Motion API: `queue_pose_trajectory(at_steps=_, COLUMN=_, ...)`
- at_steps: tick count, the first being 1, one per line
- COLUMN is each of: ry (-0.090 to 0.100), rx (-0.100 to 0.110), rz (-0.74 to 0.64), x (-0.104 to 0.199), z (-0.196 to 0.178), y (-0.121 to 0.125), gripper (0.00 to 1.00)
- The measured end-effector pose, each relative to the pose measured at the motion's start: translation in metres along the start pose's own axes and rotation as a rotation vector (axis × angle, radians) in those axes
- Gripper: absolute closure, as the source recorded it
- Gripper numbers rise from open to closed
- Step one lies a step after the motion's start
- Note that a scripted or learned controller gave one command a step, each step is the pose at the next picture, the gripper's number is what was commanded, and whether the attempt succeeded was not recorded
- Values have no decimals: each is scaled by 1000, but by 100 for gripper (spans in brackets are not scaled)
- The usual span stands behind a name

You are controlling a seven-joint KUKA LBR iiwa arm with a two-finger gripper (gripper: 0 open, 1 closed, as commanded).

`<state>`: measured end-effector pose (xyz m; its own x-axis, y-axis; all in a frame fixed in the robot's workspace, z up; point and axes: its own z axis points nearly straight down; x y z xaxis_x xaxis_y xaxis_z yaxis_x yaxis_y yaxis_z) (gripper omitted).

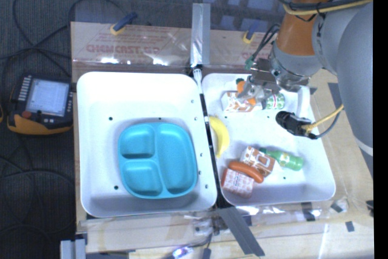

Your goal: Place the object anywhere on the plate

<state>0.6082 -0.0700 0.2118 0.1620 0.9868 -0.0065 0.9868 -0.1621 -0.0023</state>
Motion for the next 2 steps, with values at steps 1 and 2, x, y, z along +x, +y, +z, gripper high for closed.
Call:
queue_pose_trajectory(at_steps=1, ry=7, rx=3, rz=-93, x=23, z=30, y=-87, gripper=100)
queue_pose_trajectory(at_steps=2, ry=7, rx=3, rz=-58, x=97, z=29, y=-102, gripper=100)
